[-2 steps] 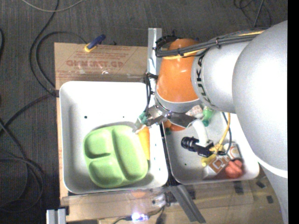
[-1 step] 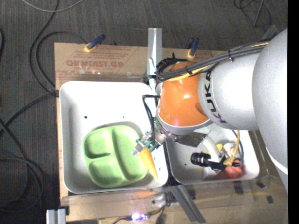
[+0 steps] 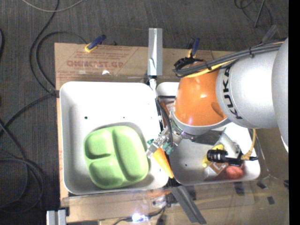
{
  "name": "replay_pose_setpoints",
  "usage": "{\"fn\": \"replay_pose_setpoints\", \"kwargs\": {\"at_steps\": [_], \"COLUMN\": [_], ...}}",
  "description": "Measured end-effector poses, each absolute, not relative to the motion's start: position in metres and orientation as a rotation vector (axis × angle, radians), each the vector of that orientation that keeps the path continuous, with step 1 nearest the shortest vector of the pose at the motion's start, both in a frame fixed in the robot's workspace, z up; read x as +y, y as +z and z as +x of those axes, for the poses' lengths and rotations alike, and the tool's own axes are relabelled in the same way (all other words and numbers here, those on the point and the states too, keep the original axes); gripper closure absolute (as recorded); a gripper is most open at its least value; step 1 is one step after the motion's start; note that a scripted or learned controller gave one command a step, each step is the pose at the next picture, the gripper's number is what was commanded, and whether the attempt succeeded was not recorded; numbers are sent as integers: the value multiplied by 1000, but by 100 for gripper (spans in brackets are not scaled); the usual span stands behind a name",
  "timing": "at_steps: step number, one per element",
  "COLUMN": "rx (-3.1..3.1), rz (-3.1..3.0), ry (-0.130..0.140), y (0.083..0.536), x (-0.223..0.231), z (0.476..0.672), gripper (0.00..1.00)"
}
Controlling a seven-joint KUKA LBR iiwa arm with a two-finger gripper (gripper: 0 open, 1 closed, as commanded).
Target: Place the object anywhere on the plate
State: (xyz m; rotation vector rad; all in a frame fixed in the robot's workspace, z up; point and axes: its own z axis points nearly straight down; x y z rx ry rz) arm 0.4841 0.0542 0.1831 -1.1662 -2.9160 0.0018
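An orange carrot (image 3: 161, 160) was seen pinched between the fingers (image 3: 158, 147) of the gripper (image 3: 161, 146), just beside the green divided plate (image 3: 115, 156).

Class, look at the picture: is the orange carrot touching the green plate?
Apart. In the camera view the carrot lies over the rims between the two bins, and a strip of white bin floor shows between it and the green plate's right edge.
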Motion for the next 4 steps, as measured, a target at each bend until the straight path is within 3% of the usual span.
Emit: {"fn": "replay_pose_setpoints", "kwargs": {"at_steps": [1,2,3,4], "rx": [-3001,-3056,-2907,-2907], "rz": [-928,-724,-1187,-1187], "ry": [2,1,3,4], "y": [183,183,188,189], "x": [47,103,117,117], "z": [520,501,536,536], "gripper": [100,100,100,0]}}
